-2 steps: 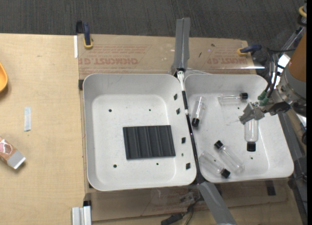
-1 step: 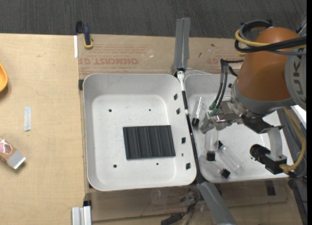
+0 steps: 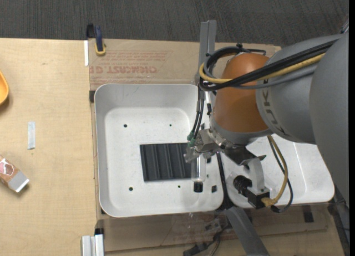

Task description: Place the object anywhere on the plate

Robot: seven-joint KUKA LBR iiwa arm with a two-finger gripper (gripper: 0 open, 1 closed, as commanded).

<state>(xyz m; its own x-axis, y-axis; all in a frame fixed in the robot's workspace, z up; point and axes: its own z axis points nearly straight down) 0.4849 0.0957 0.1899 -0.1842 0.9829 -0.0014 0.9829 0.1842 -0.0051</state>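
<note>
A black ribbed rectangular plate (image 3: 162, 162) lies flat on the floor of the left white bin (image 3: 111, 138), right of its centre. My gripper (image 3: 197, 178) hangs low over the bin's right side, at the plate's right edge. The wrist with its orange band (image 3: 238, 97) sits above and behind it and hides the bin's right wall. I cannot make out any object in the gripper; a small dark piece (image 3: 197, 186) shows at its lower tip, close to the bin floor.
The arm covers most of the right bin (image 3: 310, 177). Yellow and black cables (image 3: 280, 180) loop near the wrist. A blue clamp (image 3: 97, 37) sits on the cardboard behind the bins. On the wooden bench to the left lie a small packet (image 3: 12, 175) and a grey strip (image 3: 31, 136).
</note>
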